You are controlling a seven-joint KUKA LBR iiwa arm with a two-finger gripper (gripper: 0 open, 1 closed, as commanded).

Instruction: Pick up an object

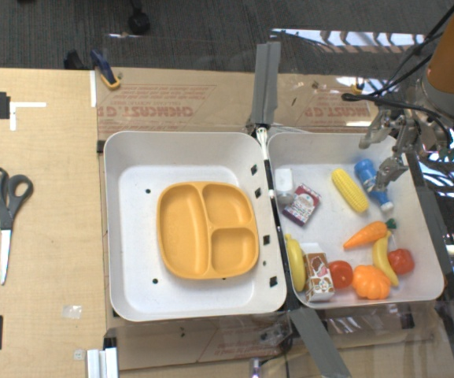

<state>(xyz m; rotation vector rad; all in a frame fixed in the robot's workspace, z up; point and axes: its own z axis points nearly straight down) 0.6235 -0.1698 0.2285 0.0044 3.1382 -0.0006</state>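
We look down from one fixed camera above the tabletop (38, 290), tilted slightly toward its far edge. Both white bins, left (124, 235) and right (423, 235), sit fully in frame at middle distance, with dark floor (211, 6) beyond.

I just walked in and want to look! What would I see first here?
Probably the big yellow divided plate alone in the left bin. Then the bright toy food in the right bin: a corn cob, a carrot, a tomato. The end effector hangs over its far corner.
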